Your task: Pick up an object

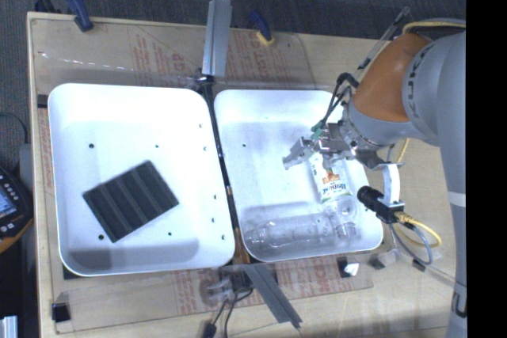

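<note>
My gripper (pixel 305 152) hangs low over the right part of the right bin (pixel 261 111), reaching in from the right. Just below it lies a small clear bottle with a white and orange label (pixel 333 184), pointing toward the bin's front. A larger clear plastic bottle (pixel 297 232) lies on its side along the front wall of the same bin. A dark ribbed rectangular pad (pixel 131 199) lies flat in the left bin (pixel 119 103). The fingers sit next to the small bottle's top end, and I cannot make out how they stand.
The grey arm with its orange band (pixel 396 83) covers the right bin's right rim. A black connector with a yellow cable (pixel 388 210) sticks out beside that rim. Blue clamps (pixel 78 12) and a metal bar (pixel 215 36) stand at the bench's back.
</note>
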`<control>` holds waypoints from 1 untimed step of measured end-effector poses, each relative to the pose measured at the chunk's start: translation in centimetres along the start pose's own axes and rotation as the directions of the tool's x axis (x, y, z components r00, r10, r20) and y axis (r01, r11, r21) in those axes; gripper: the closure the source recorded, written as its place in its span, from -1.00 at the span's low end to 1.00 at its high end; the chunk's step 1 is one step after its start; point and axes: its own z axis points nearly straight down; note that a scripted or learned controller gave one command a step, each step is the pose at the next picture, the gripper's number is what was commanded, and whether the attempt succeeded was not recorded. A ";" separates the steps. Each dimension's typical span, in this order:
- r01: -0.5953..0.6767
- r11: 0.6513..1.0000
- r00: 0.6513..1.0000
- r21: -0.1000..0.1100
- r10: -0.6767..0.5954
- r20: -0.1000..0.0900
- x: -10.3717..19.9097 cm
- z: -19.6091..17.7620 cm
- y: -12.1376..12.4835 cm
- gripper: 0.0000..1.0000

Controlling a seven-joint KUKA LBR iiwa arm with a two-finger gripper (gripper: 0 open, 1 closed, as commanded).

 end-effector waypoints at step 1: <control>0.005 1.000 1.000 0.001 -0.005 0.000 0.1 -1.0 0.1 1.00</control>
